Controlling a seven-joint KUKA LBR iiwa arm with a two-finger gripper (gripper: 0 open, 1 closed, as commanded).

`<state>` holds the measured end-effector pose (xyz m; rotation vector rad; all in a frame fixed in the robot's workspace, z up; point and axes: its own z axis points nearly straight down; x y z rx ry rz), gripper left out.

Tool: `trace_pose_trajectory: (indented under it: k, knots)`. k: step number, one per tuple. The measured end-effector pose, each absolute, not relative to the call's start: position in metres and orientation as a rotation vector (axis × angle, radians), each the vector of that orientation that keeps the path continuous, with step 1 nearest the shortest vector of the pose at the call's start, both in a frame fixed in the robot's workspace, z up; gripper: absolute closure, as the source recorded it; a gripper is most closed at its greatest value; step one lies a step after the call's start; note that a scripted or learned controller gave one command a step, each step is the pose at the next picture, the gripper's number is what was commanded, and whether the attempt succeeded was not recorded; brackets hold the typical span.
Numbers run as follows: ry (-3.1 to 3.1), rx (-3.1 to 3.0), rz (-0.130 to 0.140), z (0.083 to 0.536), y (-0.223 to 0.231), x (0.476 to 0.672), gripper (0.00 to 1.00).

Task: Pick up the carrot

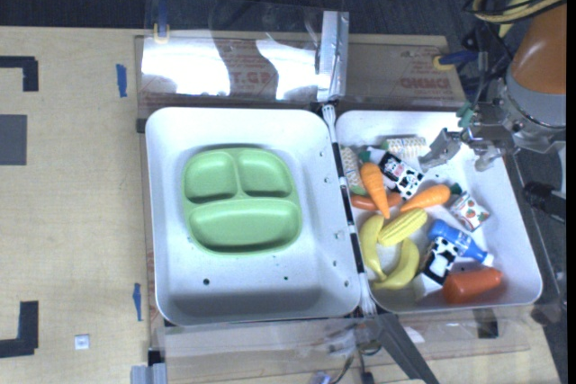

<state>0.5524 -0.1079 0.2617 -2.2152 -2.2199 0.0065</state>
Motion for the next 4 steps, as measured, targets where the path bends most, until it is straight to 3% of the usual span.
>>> trace_pose_trajectory:
  k: [1,2,3,4]
  knots:
    - [-2.060,-2.365,0.006,0.175,-0.124,0.564,0.00]
    - [-2.078,-2.388,-0.028,0.115,-0.171,0.595,0.00]
    - [-2.062,-2.407,-0.052,0.107,-0.173,0.598,0.00]
    - [-2.065,-2.406,-0.055,0.115,-0.172,0.600,1.00]
